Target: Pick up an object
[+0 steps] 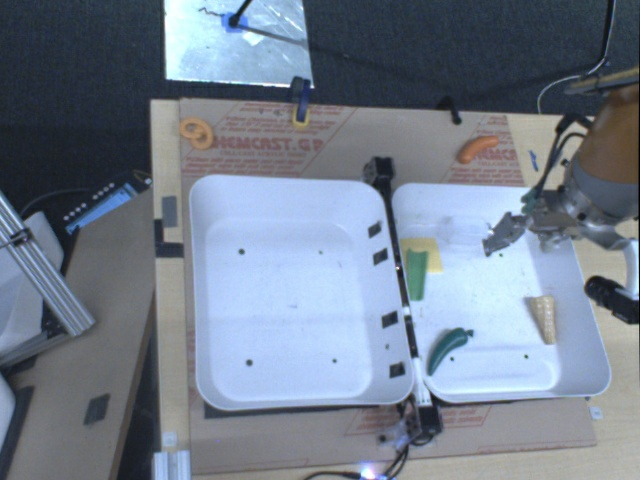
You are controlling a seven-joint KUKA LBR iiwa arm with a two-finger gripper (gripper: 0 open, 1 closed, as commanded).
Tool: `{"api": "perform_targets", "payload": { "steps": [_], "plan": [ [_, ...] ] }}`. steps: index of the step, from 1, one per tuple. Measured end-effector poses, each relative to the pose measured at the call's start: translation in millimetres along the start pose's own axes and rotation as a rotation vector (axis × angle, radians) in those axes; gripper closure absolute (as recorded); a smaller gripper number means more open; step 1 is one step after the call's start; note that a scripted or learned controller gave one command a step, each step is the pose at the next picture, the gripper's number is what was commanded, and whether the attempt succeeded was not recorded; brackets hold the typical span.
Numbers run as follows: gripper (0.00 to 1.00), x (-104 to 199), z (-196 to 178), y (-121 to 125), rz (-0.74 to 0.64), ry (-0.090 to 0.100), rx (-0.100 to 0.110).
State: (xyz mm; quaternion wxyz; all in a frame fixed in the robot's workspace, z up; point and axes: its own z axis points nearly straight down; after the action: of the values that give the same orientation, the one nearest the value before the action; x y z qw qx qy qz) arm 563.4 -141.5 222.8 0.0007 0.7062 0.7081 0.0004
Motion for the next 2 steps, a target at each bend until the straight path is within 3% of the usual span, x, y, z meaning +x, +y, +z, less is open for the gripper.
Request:
{"api": "perform_targets", "payload": {
  "steps": [1,2],
  "plan": [
    [0.0,61.3,93.3,59.1,-0.008,0.003,0.001],
    [0.0,117.3,35.1,31.3,-0.008,0.003,-0.003]
  ]
}}
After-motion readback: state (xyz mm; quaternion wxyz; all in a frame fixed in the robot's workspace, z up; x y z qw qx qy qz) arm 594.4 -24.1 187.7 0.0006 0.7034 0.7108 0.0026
